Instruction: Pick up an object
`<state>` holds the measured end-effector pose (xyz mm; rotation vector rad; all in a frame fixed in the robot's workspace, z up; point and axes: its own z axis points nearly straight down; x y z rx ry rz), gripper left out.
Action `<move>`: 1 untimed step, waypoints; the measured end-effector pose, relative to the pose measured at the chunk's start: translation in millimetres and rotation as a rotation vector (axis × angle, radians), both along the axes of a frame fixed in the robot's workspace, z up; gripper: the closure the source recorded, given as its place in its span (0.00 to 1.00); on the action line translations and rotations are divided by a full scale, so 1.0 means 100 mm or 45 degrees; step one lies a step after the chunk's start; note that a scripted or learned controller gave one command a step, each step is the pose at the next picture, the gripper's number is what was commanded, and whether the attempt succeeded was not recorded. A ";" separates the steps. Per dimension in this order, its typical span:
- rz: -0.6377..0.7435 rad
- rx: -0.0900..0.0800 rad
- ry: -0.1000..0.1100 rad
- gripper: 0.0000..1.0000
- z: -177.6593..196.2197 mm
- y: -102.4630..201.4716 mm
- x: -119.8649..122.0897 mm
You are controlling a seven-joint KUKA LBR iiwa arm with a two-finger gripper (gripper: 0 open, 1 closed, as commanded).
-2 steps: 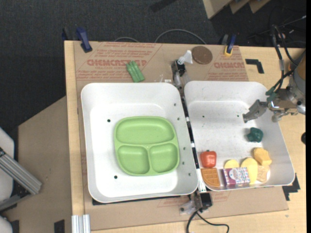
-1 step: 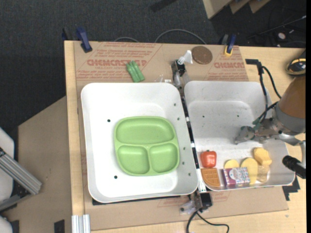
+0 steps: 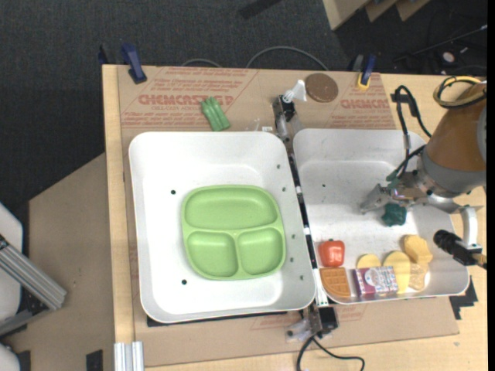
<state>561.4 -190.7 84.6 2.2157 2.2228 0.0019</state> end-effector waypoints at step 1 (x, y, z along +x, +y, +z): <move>-0.004 -0.001 -0.002 1.00 0.11 -0.02 -0.01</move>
